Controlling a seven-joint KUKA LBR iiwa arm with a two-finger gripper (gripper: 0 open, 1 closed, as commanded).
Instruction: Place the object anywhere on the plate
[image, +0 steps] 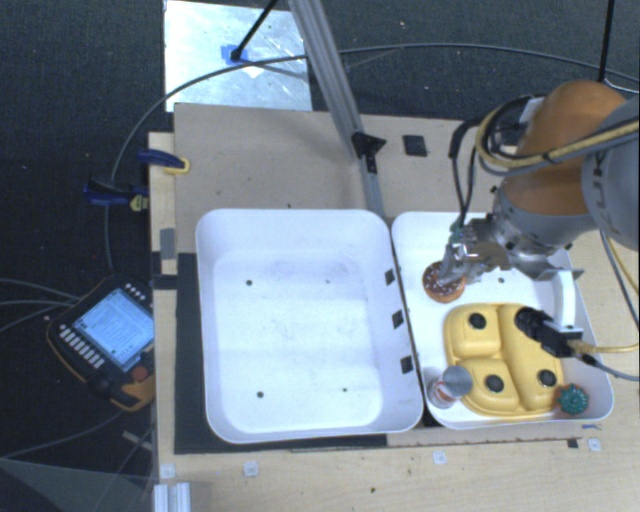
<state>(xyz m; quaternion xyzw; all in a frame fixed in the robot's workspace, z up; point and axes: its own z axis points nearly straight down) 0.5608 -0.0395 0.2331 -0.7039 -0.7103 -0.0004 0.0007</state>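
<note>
low in the right bin (410, 240) we see a yellow plate (500, 360) with dark dots, a grey disc (456, 380) at its left edge and a teal thing (573, 400) at its right. above it the gripper (455, 265) meets a brown round object (443, 282); whether it pinches it we cannot tell. the left bin (215, 240) sits beside.

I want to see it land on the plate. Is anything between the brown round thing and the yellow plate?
Nothing visible. The brown round thing sits under the claw, with bare white bin floor between it and the yellow plate.
</note>
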